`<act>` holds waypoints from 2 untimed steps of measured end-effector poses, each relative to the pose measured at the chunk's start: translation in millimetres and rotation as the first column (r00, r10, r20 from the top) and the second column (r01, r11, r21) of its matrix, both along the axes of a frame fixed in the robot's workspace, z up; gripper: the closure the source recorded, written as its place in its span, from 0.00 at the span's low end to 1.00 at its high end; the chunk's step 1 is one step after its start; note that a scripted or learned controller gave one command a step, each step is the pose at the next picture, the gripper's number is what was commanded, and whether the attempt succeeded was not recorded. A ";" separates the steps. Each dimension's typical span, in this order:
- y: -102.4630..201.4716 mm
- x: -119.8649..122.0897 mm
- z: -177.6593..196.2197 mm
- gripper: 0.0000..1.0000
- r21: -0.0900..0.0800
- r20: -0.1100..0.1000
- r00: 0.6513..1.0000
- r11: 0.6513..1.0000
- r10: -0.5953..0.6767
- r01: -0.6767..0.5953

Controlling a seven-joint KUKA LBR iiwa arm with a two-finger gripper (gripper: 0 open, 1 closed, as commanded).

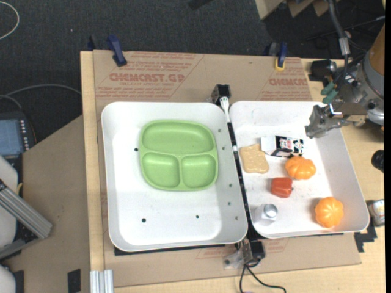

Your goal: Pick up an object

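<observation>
The right bin holds a tan slice of toast, a small black-and-white carton, an orange pumpkin-shaped toy, a red pepper-like piece, a second orange fruit and a small silver cap. My gripper hangs over the bin's far right part, just right of the carton and above the pumpkin toy. Nothing is seen between its fingers.
The left bin carries a green three-compartment plate. A black hinge bar runs between the bins. Blue and yellow clamps hold the cardboard base at the back. The arm's wrist and cables crowd the upper right.
</observation>
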State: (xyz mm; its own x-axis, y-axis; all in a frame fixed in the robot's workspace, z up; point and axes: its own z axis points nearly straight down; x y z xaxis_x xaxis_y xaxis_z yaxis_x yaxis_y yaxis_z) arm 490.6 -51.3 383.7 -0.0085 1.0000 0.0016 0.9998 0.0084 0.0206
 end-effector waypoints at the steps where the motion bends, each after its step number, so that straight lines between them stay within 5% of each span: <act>1: -60.8 13.0 77.1 1.00 -0.007 -0.008 1.000 1.000 -0.013 0.013; 2: -148.9 -13.2 151.4 1.00 -0.010 -0.010 1.000 1.000 -0.018 0.018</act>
State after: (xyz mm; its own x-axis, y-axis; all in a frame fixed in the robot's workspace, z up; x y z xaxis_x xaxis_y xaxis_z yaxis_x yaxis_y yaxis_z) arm 477.4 -200.2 535.2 0.0096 0.9999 -0.0078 0.9999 -0.0095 0.0107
